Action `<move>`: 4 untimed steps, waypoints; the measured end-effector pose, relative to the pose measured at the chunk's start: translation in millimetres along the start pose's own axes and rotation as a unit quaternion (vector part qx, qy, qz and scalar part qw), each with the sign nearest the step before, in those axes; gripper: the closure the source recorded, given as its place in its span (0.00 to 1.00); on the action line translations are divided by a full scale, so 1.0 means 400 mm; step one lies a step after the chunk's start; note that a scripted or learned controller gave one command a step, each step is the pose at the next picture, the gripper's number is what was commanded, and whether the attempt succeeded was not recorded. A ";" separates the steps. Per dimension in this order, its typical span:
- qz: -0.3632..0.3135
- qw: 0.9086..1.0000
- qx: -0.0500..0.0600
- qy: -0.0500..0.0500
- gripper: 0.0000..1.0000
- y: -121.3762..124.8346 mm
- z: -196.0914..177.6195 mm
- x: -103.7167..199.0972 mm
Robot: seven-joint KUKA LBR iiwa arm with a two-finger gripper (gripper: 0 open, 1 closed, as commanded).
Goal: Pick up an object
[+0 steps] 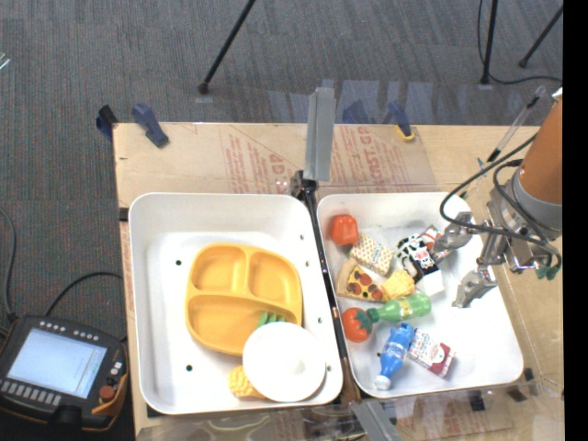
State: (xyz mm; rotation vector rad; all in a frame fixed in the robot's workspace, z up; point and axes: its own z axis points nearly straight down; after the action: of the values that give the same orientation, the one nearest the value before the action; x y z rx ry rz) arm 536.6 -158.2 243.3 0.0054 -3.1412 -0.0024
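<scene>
The gripper [464,266] hangs over the right bin [501,333], near its right wall, fingers [474,289] spread wide with nothing between them. Just left of it lies a cow-print carton [419,251], then a waffle [371,251] and pizza slice [361,284]. A green bottle [399,310], blue bottle [393,354] and red box [431,352] lie lower. Bare floor stays open along the right side. The left bin [152,246] holds a yellow tray [230,292] and white plate [284,363] by its front edge.
</scene>
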 end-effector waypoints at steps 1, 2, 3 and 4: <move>-0.075 0.997 0.001 -0.003 0.00 -0.009 0.357 0.118; -0.049 0.999 -0.001 0.000 0.00 0.164 0.392 -0.031; 0.000 1.000 0.000 0.001 0.00 0.178 0.392 -0.015; 0.077 0.997 0.000 0.000 0.00 0.186 0.390 -0.061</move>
State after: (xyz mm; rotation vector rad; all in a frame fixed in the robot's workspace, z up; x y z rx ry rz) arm 560.8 -83.4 87.3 -0.2360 -3.1326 -0.0020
